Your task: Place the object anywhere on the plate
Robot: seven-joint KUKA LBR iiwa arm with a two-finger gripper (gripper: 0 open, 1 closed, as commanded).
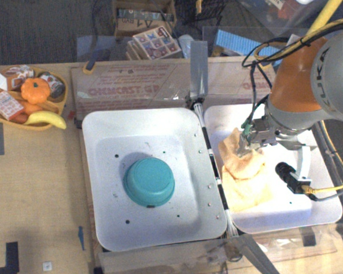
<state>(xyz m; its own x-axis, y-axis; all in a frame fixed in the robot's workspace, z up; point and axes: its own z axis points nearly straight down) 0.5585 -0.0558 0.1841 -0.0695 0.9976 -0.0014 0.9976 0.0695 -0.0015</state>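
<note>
The pale yellow-orange object (243, 168) lies in the right bin (324, 211), on the side near the divider, its long axis running from the bin's far side toward the near edge. The gripper (250, 141) is right over its upper end, seemingly touching it (glare washes out the detail, so I can't tell whether it is spread or clamped). The teal plate (150, 181) sits alone in the left bin (96, 132), off to the gripper's left in the picture, so I reckon the carry has to cross the divider.
</note>
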